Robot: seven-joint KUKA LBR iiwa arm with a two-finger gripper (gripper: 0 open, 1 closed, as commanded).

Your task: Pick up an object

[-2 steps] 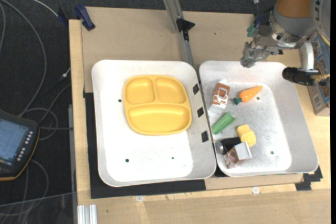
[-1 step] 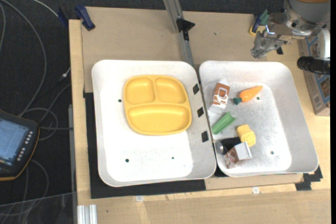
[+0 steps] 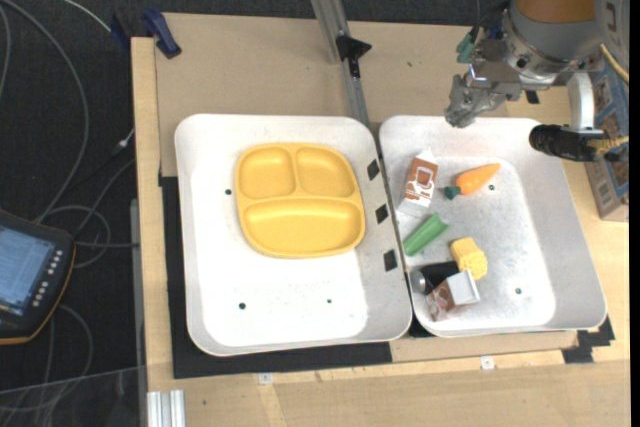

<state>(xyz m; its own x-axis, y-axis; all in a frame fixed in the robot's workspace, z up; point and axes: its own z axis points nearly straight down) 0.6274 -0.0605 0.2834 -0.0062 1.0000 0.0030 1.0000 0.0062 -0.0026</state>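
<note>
2 white bins sitting on tabletop (image 3: 300,45). L bin (image 3: 205,245): 1 yellow tray (image 3: 298,199). R bin (image 3: 560,245): 1 carrot (image 3: 476,179), 1 carton (image 3: 420,183), 1 green piece (image 3: 425,234), 1 corn (image 3: 469,257), 1 brown box (image 3: 452,295). End effector (image 3: 464,109) hovering over R bin's far edge; finger state: can't tell.

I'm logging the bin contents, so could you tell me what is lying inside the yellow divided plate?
All three compartments of the yellow divided plate show bare yellow plastic; it sits in the left bin. Whatever lies beneath the plate is covered.
</note>
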